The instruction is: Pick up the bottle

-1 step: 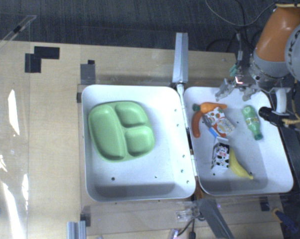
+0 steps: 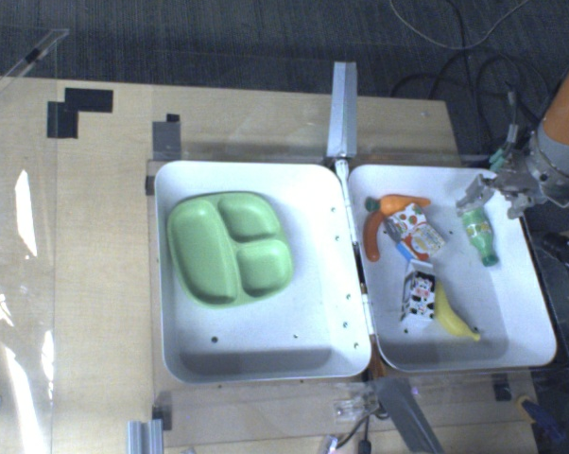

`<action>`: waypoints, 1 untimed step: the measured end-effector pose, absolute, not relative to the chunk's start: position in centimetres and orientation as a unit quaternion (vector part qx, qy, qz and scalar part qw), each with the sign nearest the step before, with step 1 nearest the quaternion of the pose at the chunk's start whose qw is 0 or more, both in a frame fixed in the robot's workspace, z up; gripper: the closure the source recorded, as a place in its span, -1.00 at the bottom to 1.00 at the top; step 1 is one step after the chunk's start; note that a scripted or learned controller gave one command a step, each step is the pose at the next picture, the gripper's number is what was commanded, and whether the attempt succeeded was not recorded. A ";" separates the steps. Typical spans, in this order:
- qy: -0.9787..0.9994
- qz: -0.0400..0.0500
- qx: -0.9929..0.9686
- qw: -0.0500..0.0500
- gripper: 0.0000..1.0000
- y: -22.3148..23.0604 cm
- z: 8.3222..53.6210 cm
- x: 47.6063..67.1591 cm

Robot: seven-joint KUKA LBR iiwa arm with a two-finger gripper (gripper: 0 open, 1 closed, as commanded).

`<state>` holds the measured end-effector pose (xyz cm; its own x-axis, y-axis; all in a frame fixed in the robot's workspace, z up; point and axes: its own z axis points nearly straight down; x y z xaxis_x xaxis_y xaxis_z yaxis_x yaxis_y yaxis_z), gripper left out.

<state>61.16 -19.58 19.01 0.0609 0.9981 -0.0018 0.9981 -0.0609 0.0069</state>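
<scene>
A small green bottle [image 2: 479,236] lies in the right bin [image 2: 525,334], near its right wall, with its cap end pointing toward the back. My gripper [image 2: 492,200] hangs just behind and above the bottle's top end, at the bin's back right corner. Its fingers [image 2: 472,194] are spread open, with nothing between them. The bottle rests on the bin floor, apart from the fingertips.
Left of the bottle lie an orange carrot [image 2: 377,221], a snack packet [image 2: 421,235] and a blue item [image 2: 399,244]. A patterned box [image 2: 418,296] and a banana [image 2: 453,319] sit toward the front. The left bin [image 2: 266,353] holds a green divided plate [image 2: 230,247].
</scene>
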 end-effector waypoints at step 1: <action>0.639 0.002 0.769 0.003 -1.00 -20.0 9.6 61.7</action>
